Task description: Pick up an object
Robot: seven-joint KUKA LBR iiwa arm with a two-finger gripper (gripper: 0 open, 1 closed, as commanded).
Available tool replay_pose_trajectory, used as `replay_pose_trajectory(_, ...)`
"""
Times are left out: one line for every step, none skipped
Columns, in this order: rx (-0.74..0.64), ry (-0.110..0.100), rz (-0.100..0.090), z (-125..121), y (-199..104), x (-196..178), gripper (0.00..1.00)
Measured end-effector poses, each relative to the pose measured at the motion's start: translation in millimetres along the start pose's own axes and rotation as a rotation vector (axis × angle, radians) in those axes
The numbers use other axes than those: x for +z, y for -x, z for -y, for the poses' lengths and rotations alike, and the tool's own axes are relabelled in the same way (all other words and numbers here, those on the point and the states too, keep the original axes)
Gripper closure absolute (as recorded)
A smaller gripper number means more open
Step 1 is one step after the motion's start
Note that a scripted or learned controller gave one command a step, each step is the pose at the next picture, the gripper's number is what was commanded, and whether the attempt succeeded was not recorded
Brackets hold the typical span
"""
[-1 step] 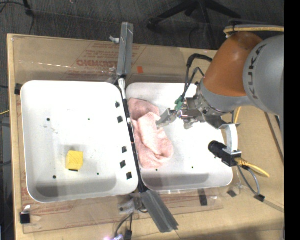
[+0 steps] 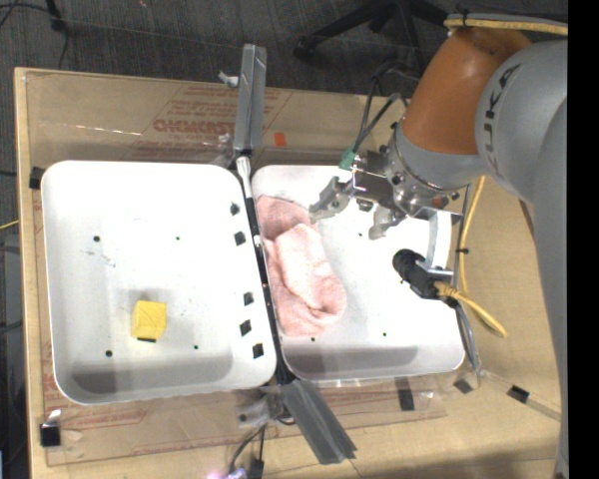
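- Plainly, the one relation that matters is between the end effector (image 2: 357, 208) and the pink cloth (image 2: 298, 265): the cloth lies down and to the left of the fingertips in the camera view, close by but not touching.
- The cloth sits in the right bin (image 2: 419, 342), crumpled against that bin's left wall, just beside the divider between the two bins. Its long axis runs from upper left to lower right, roughly along the divider.
- The end effector hovers over the upper middle of the right bin. Its two metal fingers (image 2: 328, 201) stand apart with nothing between them, so it is released and grasps nothing.
- A small yellow block (image 2: 149, 320) rests on the floor of the left bin (image 2: 80, 183), well apart from the arm and across the divider.
- The grey arm (image 2: 479, 88) with its orange band comes in from the right side of the worktop (image 2: 40, 98), so the cloth is by far the nearer thing.
- My judgement: the pick is not yet begun; the likely move is a short shift toward the divider and a descent onto the cloth's upper end.
- One risk: the cloth is soft and lies hard against the wall, so a finger could strike the rim or pinch only a loose fold.
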State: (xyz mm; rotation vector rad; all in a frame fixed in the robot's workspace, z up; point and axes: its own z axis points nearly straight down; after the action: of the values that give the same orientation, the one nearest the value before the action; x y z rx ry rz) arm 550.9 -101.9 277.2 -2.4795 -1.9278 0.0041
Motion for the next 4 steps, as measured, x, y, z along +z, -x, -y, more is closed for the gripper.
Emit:
replay_pose_trajectory(0.033,-0.006,-0.001,26,20,136,0.00)
replay_pose_trajectory(0.079,0.000,-0.002,-10,28,185,0.00)
replay_pose_trajectory(0.077,-0.001,-0.002,-10,28,176,1.00)
replay_pose_trajectory(0.106,-0.003,-0.002,-19,3,114,1.00)
